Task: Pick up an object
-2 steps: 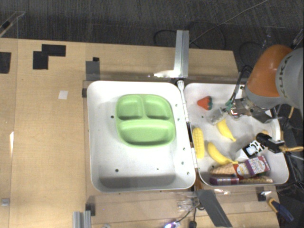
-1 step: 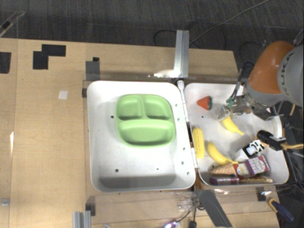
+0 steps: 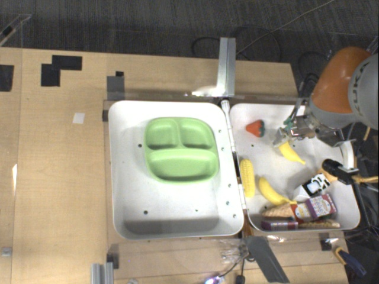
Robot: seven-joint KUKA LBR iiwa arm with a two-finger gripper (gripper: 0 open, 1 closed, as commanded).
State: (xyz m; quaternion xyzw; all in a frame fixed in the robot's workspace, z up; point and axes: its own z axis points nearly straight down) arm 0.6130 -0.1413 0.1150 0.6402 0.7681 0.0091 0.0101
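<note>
Colours you can see in the two bins

You see two white bins [image 3: 118,176] on a light brown bench [image 3: 53,176]. One holds a green tray [image 3: 177,148]. The other holds a red strawberry [image 3: 255,128], two yellow bananas [image 3: 291,152], a yellow corn cob [image 3: 247,177] and a purple packet [image 3: 315,207]. Your arm [image 3: 349,90] is grey with an orange band.

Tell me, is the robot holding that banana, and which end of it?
It looks like the gripper pinches the top end of a banana in the right bin, though the hold is too small to see for sure.
</note>
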